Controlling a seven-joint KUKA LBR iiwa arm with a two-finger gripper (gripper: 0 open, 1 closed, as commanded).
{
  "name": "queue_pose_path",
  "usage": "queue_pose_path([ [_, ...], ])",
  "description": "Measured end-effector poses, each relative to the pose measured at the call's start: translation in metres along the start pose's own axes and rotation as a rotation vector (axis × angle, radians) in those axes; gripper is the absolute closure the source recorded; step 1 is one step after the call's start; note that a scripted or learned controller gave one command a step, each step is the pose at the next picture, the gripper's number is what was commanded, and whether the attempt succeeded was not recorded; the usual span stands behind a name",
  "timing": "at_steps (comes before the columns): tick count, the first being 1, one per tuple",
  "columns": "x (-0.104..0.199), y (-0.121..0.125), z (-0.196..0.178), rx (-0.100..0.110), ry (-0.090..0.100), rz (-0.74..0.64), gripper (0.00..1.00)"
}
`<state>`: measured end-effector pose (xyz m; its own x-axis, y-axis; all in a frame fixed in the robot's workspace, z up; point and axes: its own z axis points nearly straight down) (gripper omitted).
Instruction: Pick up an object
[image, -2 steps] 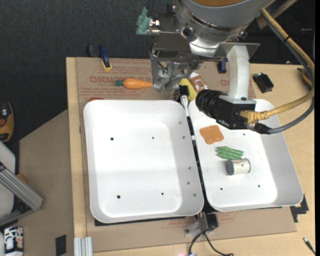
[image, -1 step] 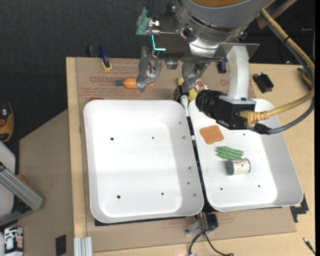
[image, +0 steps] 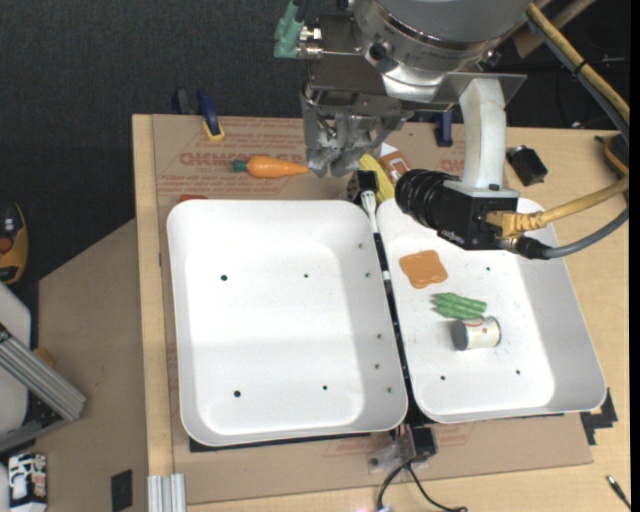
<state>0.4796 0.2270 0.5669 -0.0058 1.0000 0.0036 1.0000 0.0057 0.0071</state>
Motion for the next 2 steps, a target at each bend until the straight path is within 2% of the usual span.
queue_pose_path([
  [1, 0.0, 0.0, 0.001, 0.001, -0.001, 0.0, 0.0],
  [2, 0.001, 0.0, -0.01, -0.002, 0.001, -0.001, 1.0],
])
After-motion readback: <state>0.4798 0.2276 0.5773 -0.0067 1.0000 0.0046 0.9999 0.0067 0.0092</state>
